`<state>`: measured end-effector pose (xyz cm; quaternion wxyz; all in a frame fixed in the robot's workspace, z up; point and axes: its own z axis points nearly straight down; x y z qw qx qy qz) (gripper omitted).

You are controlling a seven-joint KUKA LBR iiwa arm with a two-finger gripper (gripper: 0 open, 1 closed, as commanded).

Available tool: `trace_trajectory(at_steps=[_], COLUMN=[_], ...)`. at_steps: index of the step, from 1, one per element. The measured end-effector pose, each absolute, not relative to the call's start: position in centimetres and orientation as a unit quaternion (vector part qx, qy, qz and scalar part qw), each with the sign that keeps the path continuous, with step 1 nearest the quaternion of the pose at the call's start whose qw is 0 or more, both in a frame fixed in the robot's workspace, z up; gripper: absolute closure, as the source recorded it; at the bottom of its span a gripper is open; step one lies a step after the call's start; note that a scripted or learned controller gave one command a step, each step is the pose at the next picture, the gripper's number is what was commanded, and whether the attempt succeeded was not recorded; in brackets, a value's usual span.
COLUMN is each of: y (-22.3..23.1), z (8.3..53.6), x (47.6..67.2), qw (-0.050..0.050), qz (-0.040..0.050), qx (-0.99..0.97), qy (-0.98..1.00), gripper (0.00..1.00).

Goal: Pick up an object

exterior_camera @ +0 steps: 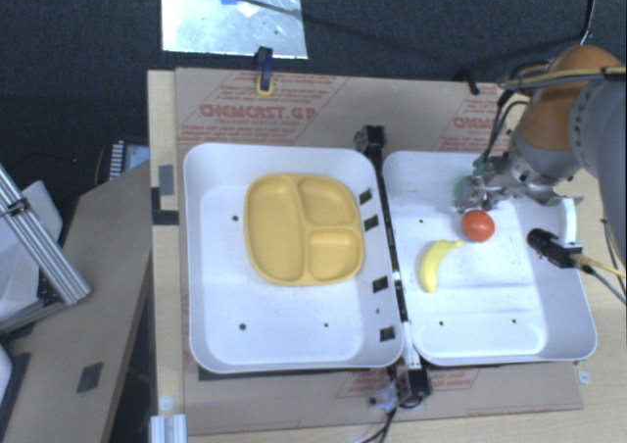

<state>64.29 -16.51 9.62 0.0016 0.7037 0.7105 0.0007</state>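
You're looking down on two white bins on the table. The gripper sits low in the right bin, just above one red tomato — its tip is too small and cluttered to read. One banana lies near the tomato. The left bin holds one yellow divided plate.
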Motion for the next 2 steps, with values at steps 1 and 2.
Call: trace_trajectory(at_steps=[1,2], y=[-16.3,-15.8], z=[16.1,21.9], x=[64.1,65.1], qw=[0.004,0.003], qz=[0.0022,0.0020], qx=[0.705,0.705], qy=[0.710,0.710], gripper=[1.00,1.00])
